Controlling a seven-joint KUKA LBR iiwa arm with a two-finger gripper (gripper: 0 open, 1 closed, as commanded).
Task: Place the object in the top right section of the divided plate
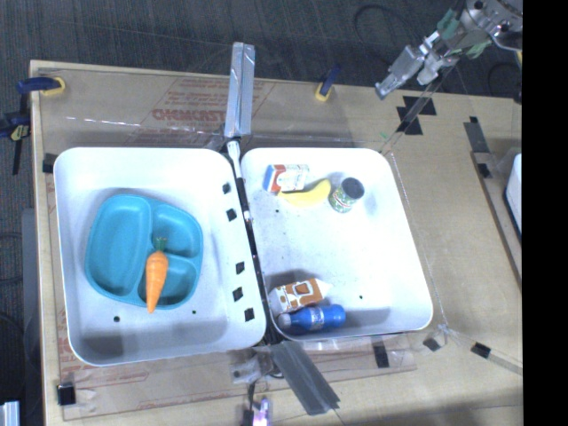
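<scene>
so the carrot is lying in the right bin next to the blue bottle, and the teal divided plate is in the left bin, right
Not quite. The camera view shows the carrot in the left bin, lying on the teal divided plate. The blue bottle is in the right bin.

The scene is viewed by 1 fixed camera, mounted above the bench (444,264) and aimed downward at a slant. Both white bins are framed whole: the left bin (80,327) in the left half of the picture, the right bin (404,264) beside it toward the middle. Dark floor is taken in along the top edge, beyond the bench's far side. The gripper (390,82) is caught at the upper right corner, where the arm enters. The bench is seen from moderate height, so small items are resolved coarsely.
</scene>
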